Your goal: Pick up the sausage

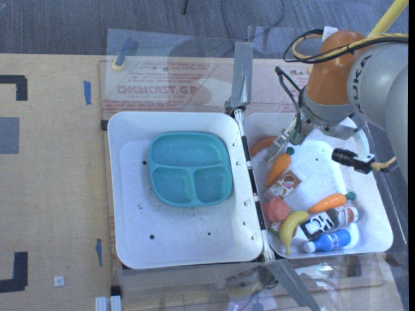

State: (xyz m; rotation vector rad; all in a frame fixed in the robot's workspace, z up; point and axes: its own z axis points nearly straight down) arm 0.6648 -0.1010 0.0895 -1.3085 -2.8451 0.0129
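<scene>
The sausage (260, 144), a short orange-brown curved piece, lies in the right bin (382, 229) near its upper left corner, against the divider. My gripper (279, 149) hangs low over that corner, slanting down to the left. Its tip is just right of the sausage and just above the top of a small carrot (279, 168). Nothing shows as held. The grey arm with its orange band (332, 67) reaches in from the upper right.
The right bin also holds a brown snack packet (286, 184), a pink round fruit (275, 208), a banana (291, 228), a second carrot (331, 203), a black bottle (327, 221) and a blue-white bottle (331, 241). A teal divided plate (191, 168) sits in the left bin (130, 232).
</scene>
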